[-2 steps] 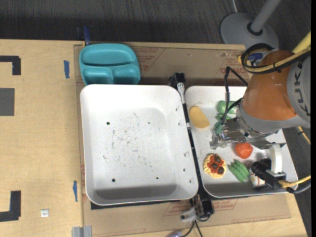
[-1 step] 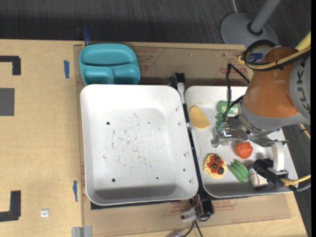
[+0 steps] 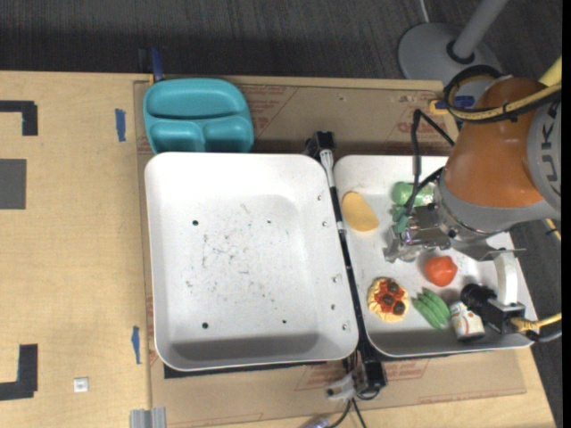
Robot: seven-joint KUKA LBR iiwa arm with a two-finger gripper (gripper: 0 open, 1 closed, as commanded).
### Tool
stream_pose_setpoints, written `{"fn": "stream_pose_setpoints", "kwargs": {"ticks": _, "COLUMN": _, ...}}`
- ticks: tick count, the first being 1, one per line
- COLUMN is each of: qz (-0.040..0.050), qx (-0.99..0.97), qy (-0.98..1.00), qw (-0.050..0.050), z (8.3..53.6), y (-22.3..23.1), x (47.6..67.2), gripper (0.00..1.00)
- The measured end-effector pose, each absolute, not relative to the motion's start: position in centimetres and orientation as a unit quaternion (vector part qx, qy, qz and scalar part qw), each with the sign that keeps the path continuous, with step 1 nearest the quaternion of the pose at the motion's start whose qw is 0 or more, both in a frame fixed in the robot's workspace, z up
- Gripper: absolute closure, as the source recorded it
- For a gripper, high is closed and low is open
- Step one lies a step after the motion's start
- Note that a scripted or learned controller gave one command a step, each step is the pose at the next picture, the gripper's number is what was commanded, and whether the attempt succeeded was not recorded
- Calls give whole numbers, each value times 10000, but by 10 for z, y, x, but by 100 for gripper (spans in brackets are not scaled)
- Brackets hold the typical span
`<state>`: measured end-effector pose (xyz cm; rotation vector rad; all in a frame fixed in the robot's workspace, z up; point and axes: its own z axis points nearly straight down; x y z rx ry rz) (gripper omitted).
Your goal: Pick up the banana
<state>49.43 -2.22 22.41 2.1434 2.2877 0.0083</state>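
The right bin (image 3: 357, 266) holds several toy foods. A pale yellow, rounded piece (image 3: 359, 210) lies near its left wall, and I cannot tell whether it is the banana. My gripper (image 3: 403, 237) hangs low over the middle of this bin, just right of the yellow piece and apart from it. Around it are a green piece (image 3: 402, 191) behind it, a red tomato-like ball (image 3: 440, 270) to its front right, and a small round pizza-like piece (image 3: 388, 299) in front. The grey and orange arm (image 3: 495, 163) hides the bin's back right part.
A green vegetable (image 3: 433, 309) and a dark-capped bottle (image 3: 471, 313) lie at the right bin's front. The left bin (image 3: 178, 328) sits beside it, with a black clamp (image 3: 321, 143) on the shared wall. A teal tray (image 3: 198, 114) stands behind the left bin.
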Motion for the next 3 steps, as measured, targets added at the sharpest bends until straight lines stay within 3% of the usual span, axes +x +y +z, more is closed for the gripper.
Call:
{"fn": "stream_pose_setpoints", "kwargs": {"ticks": 1, "qz": -6, "qx": 5793, "qy": 8151, "qw": -15, "z": 184, "y": 62, "x": 487, "gripper": 100}}
{"fn": "stream_pose_setpoints", "kwargs": {"ticks": 2, "qz": 0, "qx": 4868, "qy": 8735, "qw": -6, "z": 95, "y": 108, "x": 489, "gripper": 100}}
{"fn": "stream_pose_setpoints", "kwargs": {"ticks": 3, "qz": 16, "qx": 4869, "qy": 8735, "qw": 30, "z": 88, "y": 144, "x": 482, "gripper": 100}}
